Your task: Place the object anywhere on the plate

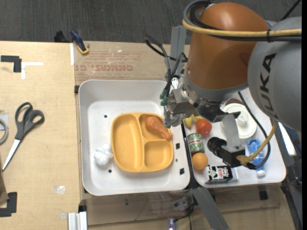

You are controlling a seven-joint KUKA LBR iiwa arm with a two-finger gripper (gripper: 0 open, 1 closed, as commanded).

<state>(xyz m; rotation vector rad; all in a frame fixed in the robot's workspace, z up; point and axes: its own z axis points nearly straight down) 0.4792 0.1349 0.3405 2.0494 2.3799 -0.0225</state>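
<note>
I see the drumstick [158, 126] lying in the yellow plate [142, 143], upper-right compartment, frame centre. My gripper [169, 115] hovers beside it; its opening I cannot tell. I'd lift straight up, avoiding any drag.

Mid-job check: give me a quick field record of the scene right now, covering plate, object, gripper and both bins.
plate: yellow divided plate in the left bin
object: orange drumstick-shaped toy lying in the plate's upper right compartment
gripper: gripper at the plate's right edge, beside the toy; grasp not visible
left bin extras: white crumpled item left of the plate
right bin: red tomato, green can, orange fruit, small carton
</note>
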